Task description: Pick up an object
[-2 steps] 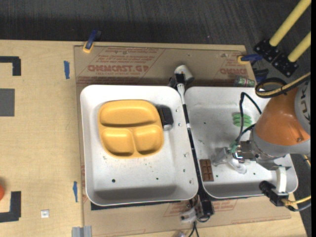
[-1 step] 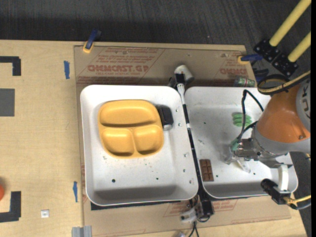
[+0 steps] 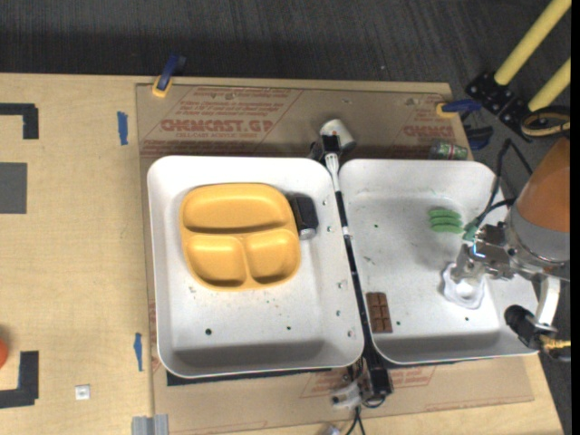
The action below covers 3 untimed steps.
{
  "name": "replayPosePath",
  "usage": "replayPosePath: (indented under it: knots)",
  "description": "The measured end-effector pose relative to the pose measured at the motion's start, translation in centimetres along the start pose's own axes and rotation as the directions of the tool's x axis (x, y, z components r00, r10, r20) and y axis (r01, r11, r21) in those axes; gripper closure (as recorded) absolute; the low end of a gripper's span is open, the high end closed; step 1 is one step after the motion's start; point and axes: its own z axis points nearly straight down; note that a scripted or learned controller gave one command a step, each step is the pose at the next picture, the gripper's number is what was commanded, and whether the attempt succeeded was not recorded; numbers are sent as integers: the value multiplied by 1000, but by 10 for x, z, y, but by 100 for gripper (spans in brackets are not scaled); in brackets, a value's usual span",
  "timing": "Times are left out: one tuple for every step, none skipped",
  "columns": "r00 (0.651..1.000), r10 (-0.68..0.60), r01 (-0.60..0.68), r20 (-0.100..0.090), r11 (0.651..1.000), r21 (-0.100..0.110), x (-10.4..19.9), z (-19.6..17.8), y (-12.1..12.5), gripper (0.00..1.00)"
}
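Observation:
My gripper [image 3: 468,268] hangs low over the right side of the right bin [image 3: 399,198], reaching in from the right. Directly under it lies a small clear, whitish object [image 3: 460,290] on the bin floor; whether they touch is unclear. A green ridged object [image 3: 444,220] lies a little behind and to the left of the gripper. A small brown rectangular block [image 3: 379,311] rests near the bin's front left corner.
The left bin [image 3: 245,329] holds a yellow divided plate [image 3: 240,234] with a dark object [image 3: 304,214] against its right side. A clamp and cable [image 3: 333,139] sit at the back between the bins. Yellow poles [image 3: 535,30] stand at the back right.

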Motion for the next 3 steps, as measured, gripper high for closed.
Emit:
replayPosePath:
  knots:
    - [1000,0,0,0,1000,0,0,0,0,0]
    - [966,-255,255,-31,967,9,-36,55,-1,0]
    - [883,-469,469,-3,883,0,8,55,-21,0]
